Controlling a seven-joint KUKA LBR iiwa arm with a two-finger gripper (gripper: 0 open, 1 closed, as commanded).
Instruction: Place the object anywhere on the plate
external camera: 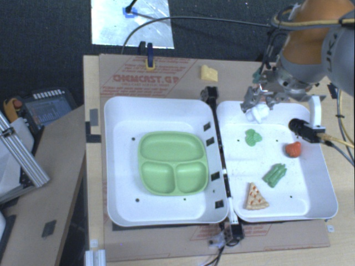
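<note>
Hovering over the far left corner of the right bin (319, 165), the hand (256, 105) grips a small white object (258, 114) between its fingers, well right of the green plate (171, 163) in the left bin (119, 148).

A tabletop (66, 148) is carrying a cardboard sheet (166, 73) printed with red lettering. A blue and yellow clamp (148, 56) is sitting at the sheet's far edge, and a small yellow block (209, 73) is lying on the sheet to its right. Beyond them, a shiny silver sheet (133, 15) is lying on dark carpet (44, 32). At the left, a handheld control pendant (47, 111) is resting near an aluminium rail (22, 154).
</note>
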